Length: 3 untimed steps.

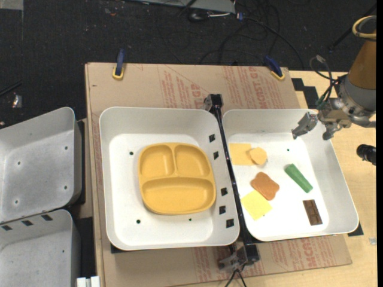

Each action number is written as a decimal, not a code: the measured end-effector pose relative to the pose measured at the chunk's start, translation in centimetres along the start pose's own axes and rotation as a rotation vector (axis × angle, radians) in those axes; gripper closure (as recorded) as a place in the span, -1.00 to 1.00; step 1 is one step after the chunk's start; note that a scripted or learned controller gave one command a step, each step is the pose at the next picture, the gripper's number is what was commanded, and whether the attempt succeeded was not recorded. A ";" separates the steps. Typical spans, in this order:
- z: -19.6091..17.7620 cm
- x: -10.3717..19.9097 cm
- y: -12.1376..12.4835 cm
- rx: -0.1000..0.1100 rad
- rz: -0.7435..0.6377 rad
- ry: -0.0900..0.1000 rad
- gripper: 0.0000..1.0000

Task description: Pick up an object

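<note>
The right bin [335, 160] holds several food-shaped pieces: a pale yellow square [238, 155] with a small orange round piece [258, 156] on its right edge, a brown toast-like piece [265, 186], a yellow square [256, 205], a green stick [298, 177] and a dark brown bar [312, 212]. My gripper [316, 126] hangs over the bin's far right corner, above and to the right of the pieces. Its two fingers are spread apart with nothing between them.
The left bin [114, 160] holds a yellow sectioned tray [177, 179]. A black divider [222, 160] runs between the bins. Grey metal panels [36, 160] lie off the bench at the left. Clamps and cables sit along the far edge.
</note>
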<state>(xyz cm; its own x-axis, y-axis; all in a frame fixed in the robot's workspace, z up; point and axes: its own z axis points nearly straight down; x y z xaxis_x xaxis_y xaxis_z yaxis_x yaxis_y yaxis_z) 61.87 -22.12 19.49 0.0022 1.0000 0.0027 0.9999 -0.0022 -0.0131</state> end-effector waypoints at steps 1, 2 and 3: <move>-0.9 0.1 0.3 -0.014 -0.003 -0.003 -1.00; 5.3 0.6 -0.2 -0.008 -0.002 -0.001 -1.00; 10.5 0.6 -0.2 -0.011 -0.002 -0.003 -1.00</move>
<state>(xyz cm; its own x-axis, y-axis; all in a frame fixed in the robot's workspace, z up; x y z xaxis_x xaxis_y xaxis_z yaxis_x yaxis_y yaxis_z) 61.58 -21.44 8.99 -0.0001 1.0000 0.0002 1.0000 0.0001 -0.0018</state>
